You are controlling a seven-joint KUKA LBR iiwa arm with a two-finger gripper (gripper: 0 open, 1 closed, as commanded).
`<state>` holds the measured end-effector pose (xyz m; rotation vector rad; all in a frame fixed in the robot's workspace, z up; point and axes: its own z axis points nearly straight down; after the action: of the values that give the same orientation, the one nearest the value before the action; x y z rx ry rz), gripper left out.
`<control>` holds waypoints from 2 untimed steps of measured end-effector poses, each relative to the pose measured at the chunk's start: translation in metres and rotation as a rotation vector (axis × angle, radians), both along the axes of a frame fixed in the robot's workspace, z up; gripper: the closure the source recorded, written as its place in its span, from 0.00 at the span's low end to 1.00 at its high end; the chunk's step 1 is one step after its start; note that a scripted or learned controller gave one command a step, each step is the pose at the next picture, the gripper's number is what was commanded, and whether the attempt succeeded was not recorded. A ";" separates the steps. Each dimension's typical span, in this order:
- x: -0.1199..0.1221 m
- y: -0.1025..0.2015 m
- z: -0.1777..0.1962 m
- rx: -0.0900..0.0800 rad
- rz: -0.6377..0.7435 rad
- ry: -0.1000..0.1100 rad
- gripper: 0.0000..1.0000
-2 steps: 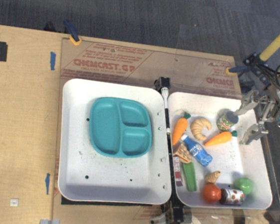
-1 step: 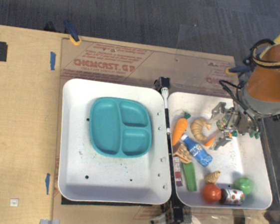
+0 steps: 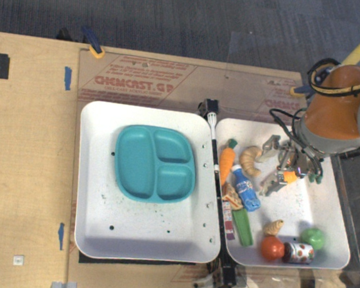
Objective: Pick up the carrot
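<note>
The carrot (image 3: 227,162) is orange with a green top and lies in the right bin (image 3: 334,209) against its left wall, pointing toward the front. My gripper (image 3: 272,165) hangs over the middle of the same bin, to the right of the carrot and apart from it. Its two metal fingers (image 3: 271,144) stand spread apart and open, with nothing between them. A small orange bit (image 3: 289,177) shows near the gripper's body; what it is I cannot tell.
Between carrot and gripper lie a beige croissant-like piece (image 3: 251,158) and a blue bottle (image 3: 246,190). Nearer the front are a green cucumber (image 3: 243,225), a red tomato (image 3: 272,249), a can (image 3: 299,252) and a green apple (image 3: 313,238). The left bin (image 3: 88,213) holds a teal divided plate (image 3: 155,163).
</note>
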<state>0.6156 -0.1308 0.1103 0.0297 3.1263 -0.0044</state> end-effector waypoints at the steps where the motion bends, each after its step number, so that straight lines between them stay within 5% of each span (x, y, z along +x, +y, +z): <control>1: -0.017 -0.087 -0.022 -0.001 -0.082 0.004 0.00; 2: 0.013 -0.090 -0.022 0.011 -0.365 0.043 0.00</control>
<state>0.6284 -0.2209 0.0884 0.6055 3.1119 0.0083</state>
